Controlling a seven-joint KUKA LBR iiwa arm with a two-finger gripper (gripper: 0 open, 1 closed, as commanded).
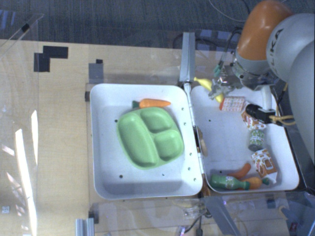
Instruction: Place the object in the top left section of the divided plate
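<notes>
Several ways this goes bad. My gripper [220, 85] hangs over the far corner of the right bin [221, 146], and I cannot tell if it is spread or pressed together; nothing visibly held. The likely target, I judge, is the yellow banana [202, 83], just beside my gripper on the plate side, tucked against the bin wall. Risk one: that wall blocks a clean close and the banana slips out or gets pushed into the corner. Risk two: the small box [232, 103] sits just below my gripper on the near side, so a drifted descent grabs or knocks it instead. The green plate [147, 140] is well away from my gripper in the left bin [106, 132], beyond the rim. The carrot [155, 103] touches the plate's far edge; a low carry could clip it, and a loose drop could land in the wrong section.
</notes>
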